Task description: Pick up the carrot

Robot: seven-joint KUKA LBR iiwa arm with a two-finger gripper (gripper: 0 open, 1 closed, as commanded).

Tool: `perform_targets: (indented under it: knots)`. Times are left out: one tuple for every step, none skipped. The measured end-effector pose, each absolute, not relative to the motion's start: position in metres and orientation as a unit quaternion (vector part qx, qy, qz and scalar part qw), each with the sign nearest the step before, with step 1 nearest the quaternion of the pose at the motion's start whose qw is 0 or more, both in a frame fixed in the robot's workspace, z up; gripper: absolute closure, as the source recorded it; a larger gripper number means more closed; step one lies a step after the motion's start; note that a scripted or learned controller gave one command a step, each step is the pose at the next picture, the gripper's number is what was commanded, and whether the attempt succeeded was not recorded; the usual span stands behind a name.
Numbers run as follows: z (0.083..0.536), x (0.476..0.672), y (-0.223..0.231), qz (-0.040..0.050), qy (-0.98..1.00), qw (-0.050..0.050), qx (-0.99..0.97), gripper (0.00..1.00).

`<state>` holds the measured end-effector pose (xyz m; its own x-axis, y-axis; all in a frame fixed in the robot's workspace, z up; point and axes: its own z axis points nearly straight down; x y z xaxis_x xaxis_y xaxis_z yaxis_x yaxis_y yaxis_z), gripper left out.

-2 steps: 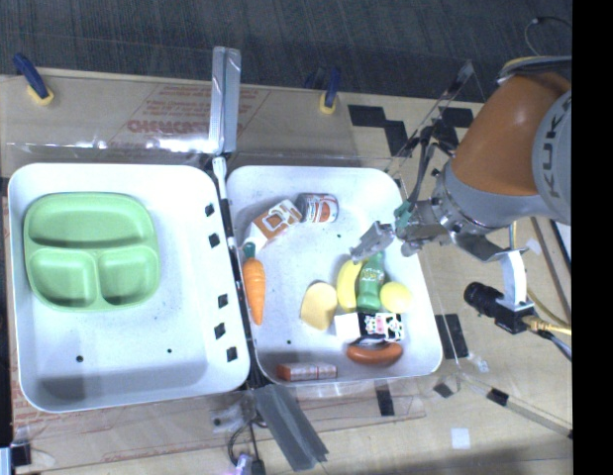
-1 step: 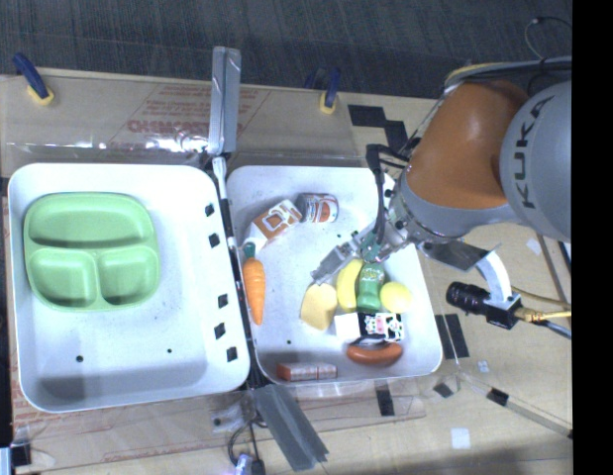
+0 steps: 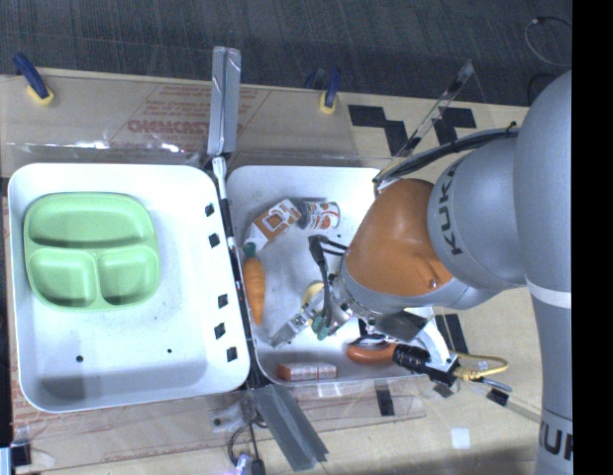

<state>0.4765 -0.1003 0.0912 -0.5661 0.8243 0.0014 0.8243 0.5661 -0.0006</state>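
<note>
One carrot point(image 3: 255, 290) is noted in the right bin point(image 3: 286, 181), against its left wall, long axis running top-to-bottom. Hand point(image 3: 308, 323) is seen just right of its lower end, approx. level; grip state can't be judged.

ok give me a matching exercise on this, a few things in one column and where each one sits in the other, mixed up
Things:
1. carrot
2. green tray
3. hot dog
4. end effector

Places:
A. left bin
B. right bin, against its left wall
C. right bin, near the front, under the arm
D. above the right bin's floor, right of the carrot

Pairs: 1-B, 2-A, 3-C, 4-D
</note>
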Motion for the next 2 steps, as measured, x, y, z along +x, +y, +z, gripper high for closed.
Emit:
perform_targets:
  knots:
    - [0.092, 0.586, -0.111, 0.0002, -0.863, 0.000, -0.505, 0.00]
    - [0.096, 0.531, -0.106, 0.0028, -0.891, -0.007, -0.454, 0.00]
